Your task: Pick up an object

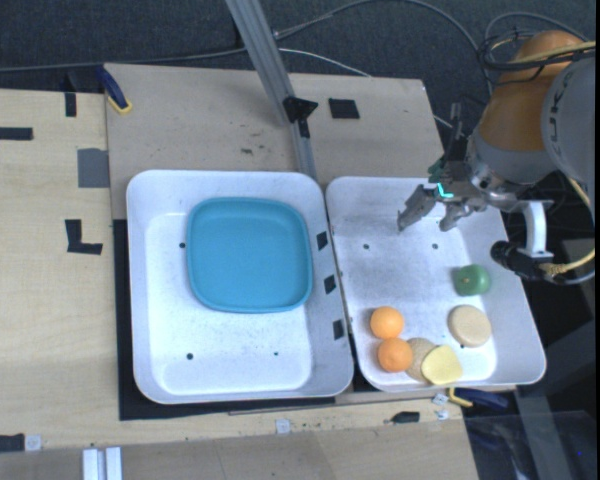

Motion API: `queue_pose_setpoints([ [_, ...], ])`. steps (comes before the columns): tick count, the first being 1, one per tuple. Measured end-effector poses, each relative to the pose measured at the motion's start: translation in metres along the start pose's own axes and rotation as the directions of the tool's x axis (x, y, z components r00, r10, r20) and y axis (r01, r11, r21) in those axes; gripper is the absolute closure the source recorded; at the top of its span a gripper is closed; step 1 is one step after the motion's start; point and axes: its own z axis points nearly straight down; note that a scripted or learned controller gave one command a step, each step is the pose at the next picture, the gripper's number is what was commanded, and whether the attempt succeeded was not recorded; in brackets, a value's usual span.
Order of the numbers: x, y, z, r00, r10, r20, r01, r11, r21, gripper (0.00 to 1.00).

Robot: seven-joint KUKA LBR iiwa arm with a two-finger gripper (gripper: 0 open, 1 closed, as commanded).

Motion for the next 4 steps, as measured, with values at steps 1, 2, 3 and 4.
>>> queue_pose_setpoints([
  [1,0.000,0.000,0.000,1.000,0.000,0.000,0.000,1.000,0.000,0.00],
  [2,0.007,0.003,0.046,1.000,0.000,0.000,0.000,1.000,0.004,0.00],
  [3,0.013,0.002,0.107,1.000,0.000,0.000,0.000,1.000,0.003,0.00],
  [4,0.013,0.003,0.106,1.000,0.000,0.001,0.000,1.000,-0.001,0.00],
])
